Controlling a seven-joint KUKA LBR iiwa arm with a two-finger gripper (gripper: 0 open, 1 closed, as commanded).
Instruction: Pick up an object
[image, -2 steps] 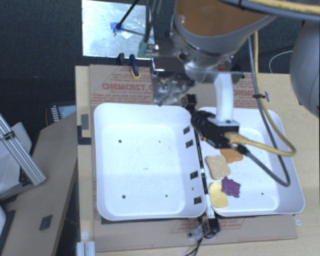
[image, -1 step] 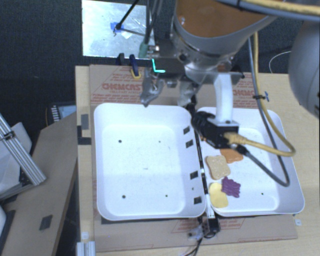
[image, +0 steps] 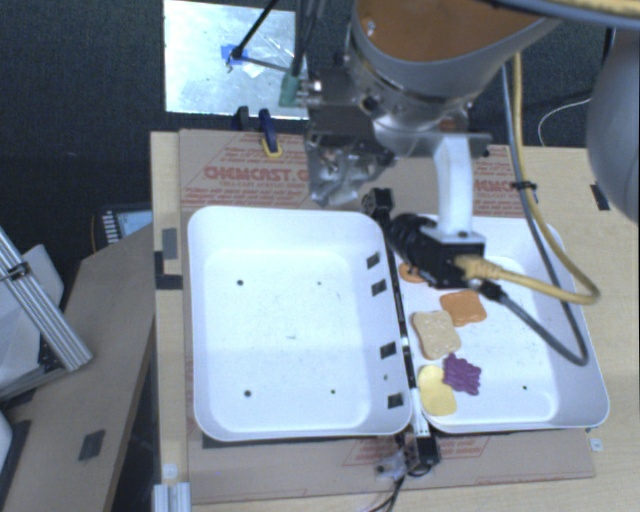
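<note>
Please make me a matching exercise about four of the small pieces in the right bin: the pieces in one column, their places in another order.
1 orange piece
2 tan piece
3 yellow piece
4 purple piece

a frontmost of the four
b behind and right of the tan one
c just right of the yellow one
d between orange and yellow

Pairs: 1-b, 2-d, 3-a, 4-c

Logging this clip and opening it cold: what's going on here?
A grey robot arm reaches in over the bench. Its gripper hangs above the far rim, near where the left bin and right bin meet. Nothing is visibly in its grasp. The small items lie in the right bin beside the divider: an orange piece, a tan slice, a purple cluster and a yellow piece. The pick is not yet done.
</note>
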